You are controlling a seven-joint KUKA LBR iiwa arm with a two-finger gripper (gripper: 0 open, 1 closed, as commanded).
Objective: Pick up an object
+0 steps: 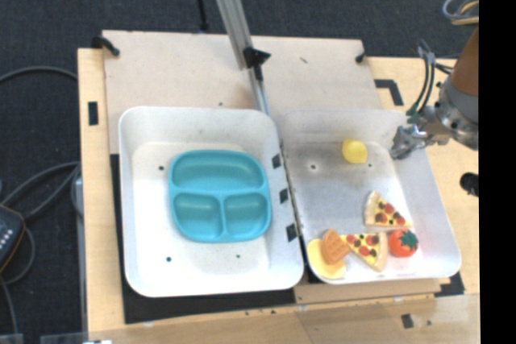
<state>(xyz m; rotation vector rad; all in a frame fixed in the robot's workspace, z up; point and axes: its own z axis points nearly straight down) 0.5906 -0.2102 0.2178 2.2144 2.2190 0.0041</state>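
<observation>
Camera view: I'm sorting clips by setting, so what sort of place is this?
Probably a robotics lab test bench, not a kitchen: two white bins on a board over dark carpet, toy food such as pizza slices and a teal divided plate, and a metal mounting pole.

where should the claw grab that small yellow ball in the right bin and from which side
Probably straight from above, the claw closing across the middle of the small round yellow ball. It sits alone on the floor of the right white bin, apart from the walls and the pizza slices, so any closing direction fits.
</observation>
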